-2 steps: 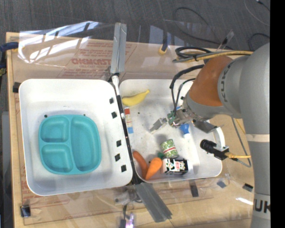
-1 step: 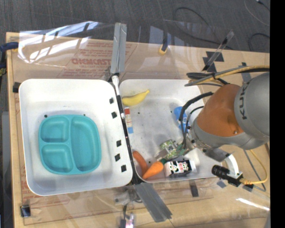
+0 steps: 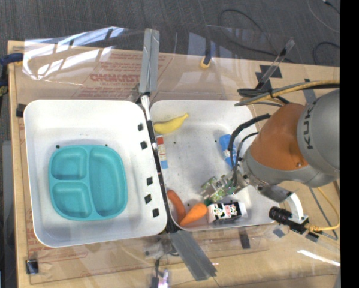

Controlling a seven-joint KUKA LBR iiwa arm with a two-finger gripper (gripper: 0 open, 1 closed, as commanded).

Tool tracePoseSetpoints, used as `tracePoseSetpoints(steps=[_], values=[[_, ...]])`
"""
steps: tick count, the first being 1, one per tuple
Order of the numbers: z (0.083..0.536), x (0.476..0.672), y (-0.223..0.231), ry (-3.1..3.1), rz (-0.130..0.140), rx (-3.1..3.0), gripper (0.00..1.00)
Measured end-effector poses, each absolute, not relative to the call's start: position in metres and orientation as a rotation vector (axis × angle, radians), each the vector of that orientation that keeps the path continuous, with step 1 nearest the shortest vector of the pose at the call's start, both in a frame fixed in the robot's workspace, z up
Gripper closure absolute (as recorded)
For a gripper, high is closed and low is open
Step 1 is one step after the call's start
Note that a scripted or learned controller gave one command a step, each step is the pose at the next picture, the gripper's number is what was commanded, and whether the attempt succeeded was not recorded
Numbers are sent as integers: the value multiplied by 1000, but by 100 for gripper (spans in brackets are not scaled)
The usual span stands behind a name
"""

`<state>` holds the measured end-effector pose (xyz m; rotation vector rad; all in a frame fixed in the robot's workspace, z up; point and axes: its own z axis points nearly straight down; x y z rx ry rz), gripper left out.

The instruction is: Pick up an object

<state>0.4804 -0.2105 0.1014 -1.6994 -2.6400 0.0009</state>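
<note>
The jaws [image 3: 218, 189] sit low in the right bin [image 3: 191, 155], just above a small black-and-white carton [image 3: 227, 210], w/ a carrot [image 3: 193, 215] and a red sausage-like piece [image 3: 176, 201] beside it. Can't tell if the jaws are spread or pinching anything. Nothing looks lifted yet, so the pick is probably still to do. A banana [image 3: 170, 123] lies at the far rim; a teal tray [image 3: 88, 182] sits in the left bin [image 3: 38, 161].

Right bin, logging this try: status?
Pincer low in right bin, grip unclear. Carrot, small carton just beside it. Banana apart at far wall.
</note>
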Motion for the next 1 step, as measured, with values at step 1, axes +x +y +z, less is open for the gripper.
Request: tracePoseSetpoints(steps=[1], values=[[184,544,-165,-2619,1,-1733,100]])
